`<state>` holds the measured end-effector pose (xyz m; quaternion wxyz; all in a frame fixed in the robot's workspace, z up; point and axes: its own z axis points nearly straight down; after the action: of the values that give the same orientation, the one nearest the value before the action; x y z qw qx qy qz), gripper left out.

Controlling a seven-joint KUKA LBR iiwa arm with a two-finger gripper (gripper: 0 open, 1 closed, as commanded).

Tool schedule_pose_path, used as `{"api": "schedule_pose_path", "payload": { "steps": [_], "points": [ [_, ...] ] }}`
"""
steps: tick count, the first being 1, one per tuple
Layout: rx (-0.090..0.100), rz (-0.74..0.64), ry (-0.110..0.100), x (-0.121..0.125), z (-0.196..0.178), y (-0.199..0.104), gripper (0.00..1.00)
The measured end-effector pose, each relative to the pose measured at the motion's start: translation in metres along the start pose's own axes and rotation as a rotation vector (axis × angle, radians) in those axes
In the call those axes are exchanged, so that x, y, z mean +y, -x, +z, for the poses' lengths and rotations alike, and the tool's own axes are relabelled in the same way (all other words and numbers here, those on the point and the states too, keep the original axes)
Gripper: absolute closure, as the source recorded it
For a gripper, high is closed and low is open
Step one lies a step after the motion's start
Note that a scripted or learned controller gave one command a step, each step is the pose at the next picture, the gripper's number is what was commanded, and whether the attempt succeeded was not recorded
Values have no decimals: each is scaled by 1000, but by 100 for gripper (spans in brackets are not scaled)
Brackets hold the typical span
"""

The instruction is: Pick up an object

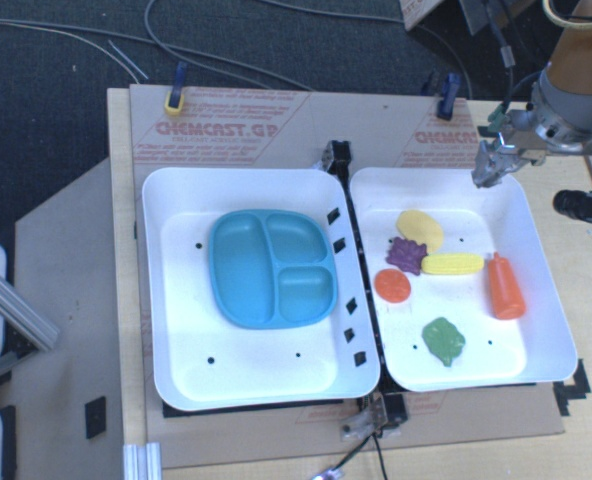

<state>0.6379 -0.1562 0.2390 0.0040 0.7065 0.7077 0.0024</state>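
We see the arm coming in at the upper right of the frame, its hand (pixel 488 171) hanging over the far rim of the right bin (pixel 546 368), near that bin's upper right corner. We cannot tell whether the hand is spread or pressed together; the tip is small and dark against the rim, and we see nothing between it.

The things to pick up all lie in the right bin, below and to the left of the hand and apart from it. A yellow lemon-shaped piece (pixel 420 228) sits highest, towards the middle of the bin. Just under it a purple piece (pixel 407 256) lies touching a yellow corn cob (pixel 453 264), which stretches to the right. An orange round piece (pixel 393 286) sits below the purple one, at the bin's left side. An orange-red bottle-shaped piece (pixel 505 288) lies lengthwise near the right wall, just beside the tip of the corn cob. A green leafy piece (pixel 443 339) lies lowest, well apart from the others.

The left bin (pixel 176 368) holds a blue divided plate (pixel 272 268) near its middle. Both bins rest on a brown board on the surface (pixel 236 123), clamped at its top edge by a yellow clamp (pixel 175 98) and a blue clamp (pixel 446 95).
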Motion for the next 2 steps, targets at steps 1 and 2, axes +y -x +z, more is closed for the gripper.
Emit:
{"api": "schedule_pose_path", "payload": {
  "steps": [1,2],
  "points": [
    [0,1,-1,2,-55,0,100],
    [4,-3,-10,4,-50,-43,100]
  ]
}}
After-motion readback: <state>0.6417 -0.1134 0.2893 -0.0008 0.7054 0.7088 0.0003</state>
